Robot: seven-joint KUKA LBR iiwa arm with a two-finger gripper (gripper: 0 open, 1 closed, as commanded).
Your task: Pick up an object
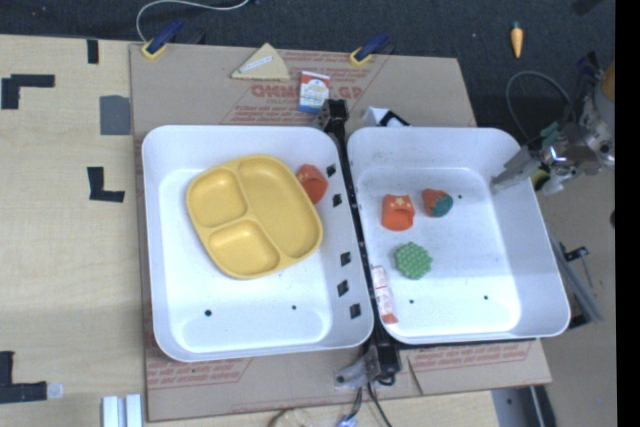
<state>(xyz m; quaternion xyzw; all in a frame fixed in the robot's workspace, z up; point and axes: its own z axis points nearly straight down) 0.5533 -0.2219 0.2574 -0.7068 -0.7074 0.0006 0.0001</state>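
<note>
Camera view: the gripper is seen at the right bin's far right rim, and whether it is spread or pressed together cannot be told. In that bin an orange cup, a small ball and a green ball are found near the middle. A yellow tray is set in the left bin, with an orange block just right of it.

place: likely robotics lab | cues: clamped cardboard, twin white bins, loose cable
</note>
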